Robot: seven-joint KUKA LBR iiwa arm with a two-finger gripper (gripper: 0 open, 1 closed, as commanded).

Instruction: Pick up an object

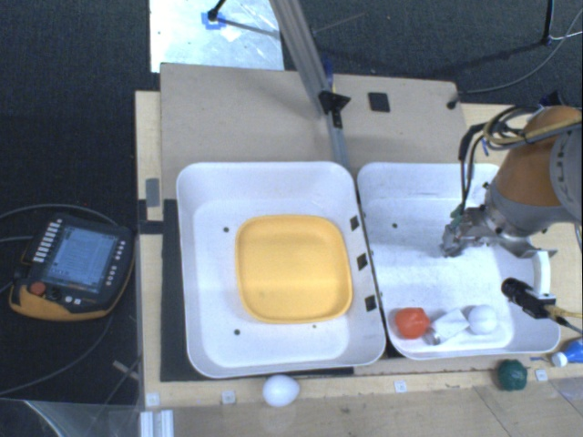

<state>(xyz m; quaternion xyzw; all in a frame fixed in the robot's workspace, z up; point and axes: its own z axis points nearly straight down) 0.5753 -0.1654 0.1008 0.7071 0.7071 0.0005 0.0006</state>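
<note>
My gripper is low over the right bin, near the middle of its floor, with the grey and orange arm behind it at the right edge. On the bare floor beneath it I see no object. A red ball lies at the bin's front left, well in front of the gripper. Beside the ball are a white tube-like piece and a white ball. A square yellow plate lies flat in the left bin.
A white egg-shaped object lies on the bench in front of the left bin. A green ball and a blue piece sit off the right bin's front corner. A hand-held control unit rests on the floor at left.
</note>
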